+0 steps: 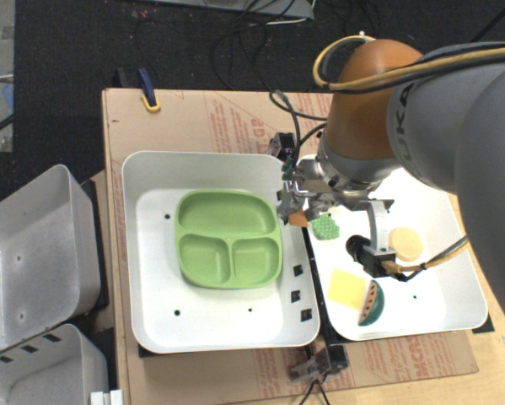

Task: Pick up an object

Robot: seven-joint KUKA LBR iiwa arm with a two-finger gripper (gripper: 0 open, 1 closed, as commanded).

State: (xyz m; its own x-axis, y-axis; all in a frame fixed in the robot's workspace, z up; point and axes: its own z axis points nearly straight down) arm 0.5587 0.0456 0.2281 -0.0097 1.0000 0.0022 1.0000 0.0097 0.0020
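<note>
I see the gripper (pixel 307 209) low over the right bin's (pixel 454 310) left edge, cannot tell its grasp state | small green textured piece (pixel 325 225) just beside it | yellow square (pixel 346 288), watermelon slice (pixel 373 303), cream disc (pixel 405 243) nearby | green divided plate (pixel 229 238) in left bin (pixel 151 226)

A divided green plate (pixel 229 238) at the centre of the frame looks like smooth moulded plastic with a soft sheen. It lies in a white bin (pixel 151 310) of smooth, slightly glossy plastic. Under the bins, a brown board (pixel 210 116) looks like matt cardboard or fibreboard with faded red print. At the upper right, the robot arm (pixel 454 116) has a smooth grey casing, and its orange band (pixel 370 99) is glossy. In the right bin (pixel 454 310), a yellow square (pixel 346 288) looks matt and soft, like sponge. Black cables (pixel 260 32) along the top look rubbery.
</note>
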